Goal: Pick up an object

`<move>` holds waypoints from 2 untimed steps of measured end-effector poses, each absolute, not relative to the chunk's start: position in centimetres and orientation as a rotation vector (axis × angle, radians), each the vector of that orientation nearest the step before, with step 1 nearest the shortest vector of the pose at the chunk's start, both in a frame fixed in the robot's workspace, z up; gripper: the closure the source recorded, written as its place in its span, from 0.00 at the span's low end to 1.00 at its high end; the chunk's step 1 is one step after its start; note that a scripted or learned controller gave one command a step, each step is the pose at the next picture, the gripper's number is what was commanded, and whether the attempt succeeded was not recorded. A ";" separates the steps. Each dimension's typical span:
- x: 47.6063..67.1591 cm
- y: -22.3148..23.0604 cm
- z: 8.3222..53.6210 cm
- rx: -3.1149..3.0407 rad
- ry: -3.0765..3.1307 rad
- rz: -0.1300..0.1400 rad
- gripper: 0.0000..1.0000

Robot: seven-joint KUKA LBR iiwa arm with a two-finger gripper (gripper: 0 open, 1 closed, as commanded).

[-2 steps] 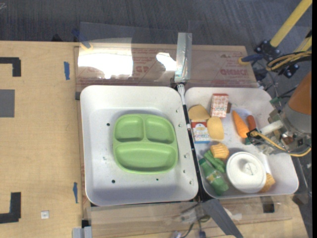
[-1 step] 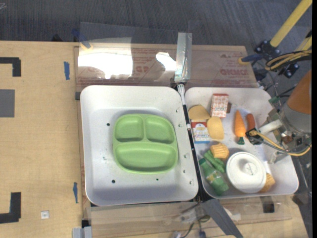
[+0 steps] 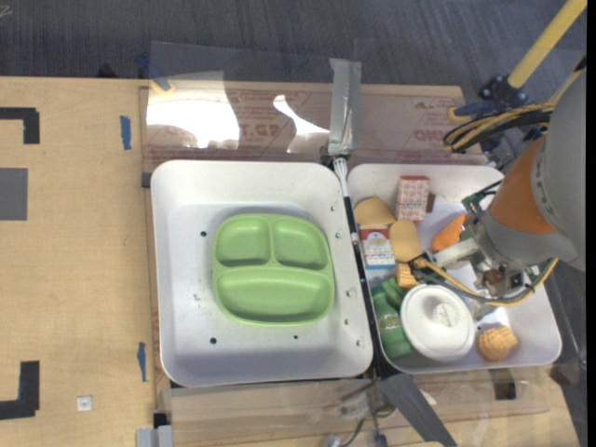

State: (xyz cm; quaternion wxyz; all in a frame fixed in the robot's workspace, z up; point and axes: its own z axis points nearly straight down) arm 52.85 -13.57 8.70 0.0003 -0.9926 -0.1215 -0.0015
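the grey arm with its orange band (image 3: 549,194) runs off the right edge and covers much of the right white bin (image 3: 545,343). the small orange object (image 3: 449,232) beside it is half hidden; the carton's print (image 3: 377,248) is unreadable.

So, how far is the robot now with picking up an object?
Done: the arm has reached the right bin, and the gripper is low among the items, beside the white bowl. In hand: nothing is visibly held. Left: to grasp and lift one item. The green tray in the left bin lies untouched.
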 end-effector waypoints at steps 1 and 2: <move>54.1 -9.6 8.7 -3.129 -0.321 -0.008 0.00; 50.9 -13.0 8.7 -3.047 -0.763 -0.004 0.00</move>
